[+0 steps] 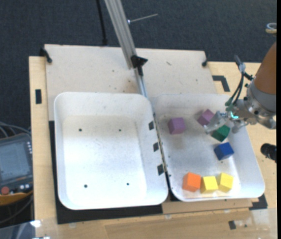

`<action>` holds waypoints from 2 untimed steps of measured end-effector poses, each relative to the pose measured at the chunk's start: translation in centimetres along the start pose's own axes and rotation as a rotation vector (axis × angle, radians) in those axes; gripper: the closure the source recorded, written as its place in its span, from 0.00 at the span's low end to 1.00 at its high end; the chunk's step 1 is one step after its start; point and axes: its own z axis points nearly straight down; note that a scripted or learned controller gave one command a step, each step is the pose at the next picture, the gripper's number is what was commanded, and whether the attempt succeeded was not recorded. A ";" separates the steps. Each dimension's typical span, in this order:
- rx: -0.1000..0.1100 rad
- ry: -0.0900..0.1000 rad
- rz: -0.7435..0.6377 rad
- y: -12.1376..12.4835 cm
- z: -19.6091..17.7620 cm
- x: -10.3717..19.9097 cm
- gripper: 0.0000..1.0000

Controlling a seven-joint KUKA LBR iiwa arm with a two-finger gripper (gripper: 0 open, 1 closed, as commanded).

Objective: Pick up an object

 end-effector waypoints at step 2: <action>0.000 -0.002 0.004 -0.1 4.6 -1.1 0.00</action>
